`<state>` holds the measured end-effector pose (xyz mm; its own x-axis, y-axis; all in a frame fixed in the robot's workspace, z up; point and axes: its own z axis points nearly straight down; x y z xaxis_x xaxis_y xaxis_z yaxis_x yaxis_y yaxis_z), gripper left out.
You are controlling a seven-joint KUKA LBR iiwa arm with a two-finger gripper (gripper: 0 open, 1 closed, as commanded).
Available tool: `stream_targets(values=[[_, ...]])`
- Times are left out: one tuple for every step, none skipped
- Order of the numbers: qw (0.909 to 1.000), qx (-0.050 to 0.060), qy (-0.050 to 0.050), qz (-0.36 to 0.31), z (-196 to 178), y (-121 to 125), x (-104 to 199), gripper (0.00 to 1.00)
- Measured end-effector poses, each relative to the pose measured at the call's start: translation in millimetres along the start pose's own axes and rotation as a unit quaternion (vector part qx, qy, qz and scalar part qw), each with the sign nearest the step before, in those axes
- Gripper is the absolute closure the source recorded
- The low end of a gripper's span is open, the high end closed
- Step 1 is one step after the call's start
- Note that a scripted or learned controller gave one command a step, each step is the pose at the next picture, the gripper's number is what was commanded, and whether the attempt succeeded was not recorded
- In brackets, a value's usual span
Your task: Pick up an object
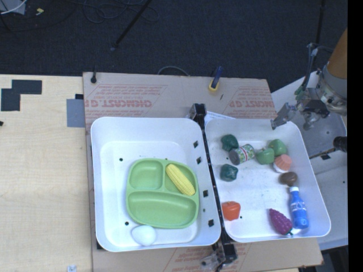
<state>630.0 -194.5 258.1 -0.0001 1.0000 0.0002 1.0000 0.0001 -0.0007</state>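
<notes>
Camera view from above the table (39, 180) shows two shallow white bins side by side on a sheet of cardboard (147, 98). At the right bin's (317, 208) far right corner, just outside its rim, hangs the arm's gripper (300, 111), and whether the jaws are apart or together I cannot tell from here; nothing visible sits between them. The things to pick from lie loose in that right bin: a dark green piece (229, 141) near the far left corner, a small striped can (242, 153) lying on its side just beside it, another dark green piece (228, 172) nearer the left wall, two lighter green pieces (271, 152) touching near the far right side, a pink and white ball (282, 163) just below them, a brown lump (288, 178) by the right wall, a blue bottle (298, 208) lying along the right wall, a purple piece (279, 221) beside it at the near right corner, and an orange piece (231, 210) near the near left corner. The left bin (108, 152) holds a green divided tray (159, 208) with a yellow corn cob (180, 178) in its far right compartment, and a white egg-like thing (143, 234) at the near edge, touching the tray.
</notes>
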Motion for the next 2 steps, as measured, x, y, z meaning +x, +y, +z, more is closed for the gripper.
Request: stream_targets(values=[[1.0,0.003,0.001,-0.002,57,9,0,0.0],[1.0,0.002,0.001,-0.003,119,12,6,0.0]])
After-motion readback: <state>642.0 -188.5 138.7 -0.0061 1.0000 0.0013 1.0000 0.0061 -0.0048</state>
